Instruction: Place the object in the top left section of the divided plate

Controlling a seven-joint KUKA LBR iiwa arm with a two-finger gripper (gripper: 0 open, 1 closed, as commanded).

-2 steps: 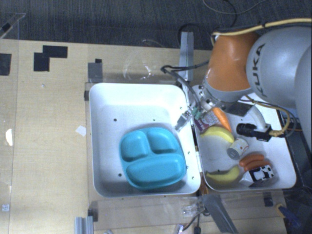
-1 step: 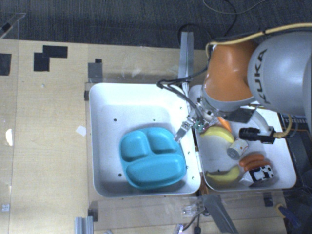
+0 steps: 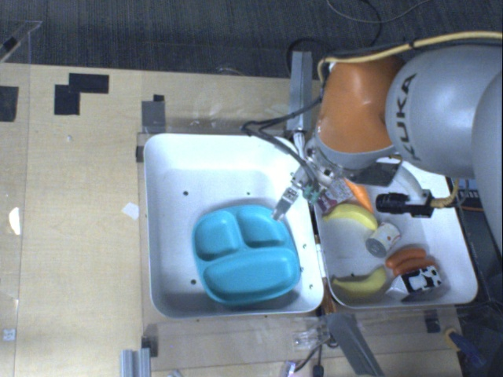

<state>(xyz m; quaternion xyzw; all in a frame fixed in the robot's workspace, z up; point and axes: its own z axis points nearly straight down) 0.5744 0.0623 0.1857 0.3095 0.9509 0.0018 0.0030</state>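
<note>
A blue divided plate (image 3: 246,254) lies in the left white bin (image 3: 177,210), with two small sections at its far side and one large section at its near side. The top left section (image 3: 215,235) holds nothing. My gripper (image 3: 286,202) hangs low over the plate's far right corner, close to the wall between the two bins. I see no object in it, though the wrist covers part of it. The loose objects lie in the right bin (image 3: 460,289).
The right bin holds a yellow banana (image 3: 355,216), a second banana (image 3: 361,283), a grey cylinder (image 3: 381,239), an orange carrot (image 3: 359,192), a red sausage (image 3: 407,258) and a black-and-white item (image 3: 424,280). The arm's grey and orange body (image 3: 393,108) covers that bin's far part.
</note>
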